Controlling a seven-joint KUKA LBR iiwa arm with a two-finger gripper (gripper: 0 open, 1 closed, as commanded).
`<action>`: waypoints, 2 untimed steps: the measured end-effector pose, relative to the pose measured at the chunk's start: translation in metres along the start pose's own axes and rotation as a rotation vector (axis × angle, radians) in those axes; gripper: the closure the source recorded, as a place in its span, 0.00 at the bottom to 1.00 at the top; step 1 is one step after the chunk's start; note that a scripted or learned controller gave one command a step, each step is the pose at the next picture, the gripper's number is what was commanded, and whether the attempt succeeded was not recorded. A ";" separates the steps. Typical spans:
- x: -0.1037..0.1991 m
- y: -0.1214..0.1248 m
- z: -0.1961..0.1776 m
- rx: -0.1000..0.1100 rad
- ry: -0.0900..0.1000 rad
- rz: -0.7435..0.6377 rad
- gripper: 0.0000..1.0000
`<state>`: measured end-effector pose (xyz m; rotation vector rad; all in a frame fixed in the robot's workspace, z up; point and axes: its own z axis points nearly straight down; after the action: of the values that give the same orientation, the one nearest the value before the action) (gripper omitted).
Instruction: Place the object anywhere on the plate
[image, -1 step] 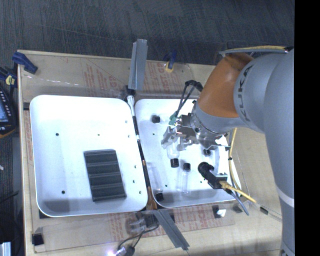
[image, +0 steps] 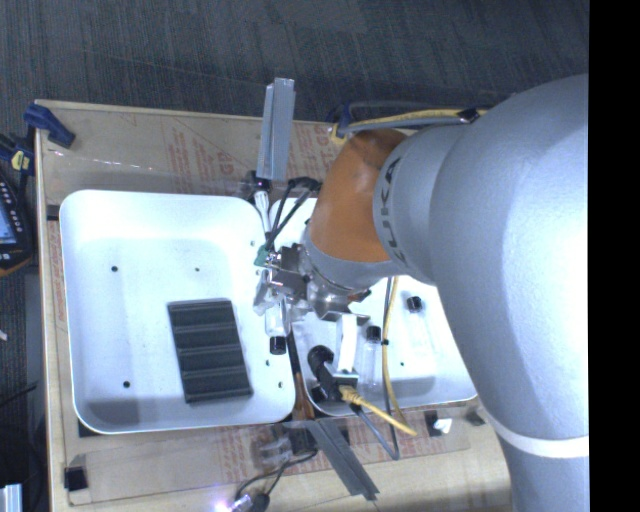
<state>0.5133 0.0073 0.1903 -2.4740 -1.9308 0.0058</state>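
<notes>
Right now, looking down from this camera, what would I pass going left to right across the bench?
Left white bin's rim → dark ribbed block lying in that bin → gripper hanging at the seam between the bins → right white bin → the grey arm.

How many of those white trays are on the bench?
2. The left tray is in plain sight, with a dark ribbed block lying in it. The right tray sits beside it, mostly covered by the robot's arm, so things in it may be hidden.
</notes>
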 end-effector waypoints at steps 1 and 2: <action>0.095 0.036 -0.058 0.001 0.001 0.116 1.00; 0.101 -0.062 0.040 0.004 -0.004 0.151 1.00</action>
<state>0.4776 0.1199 0.1505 -2.6118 -1.7392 0.0143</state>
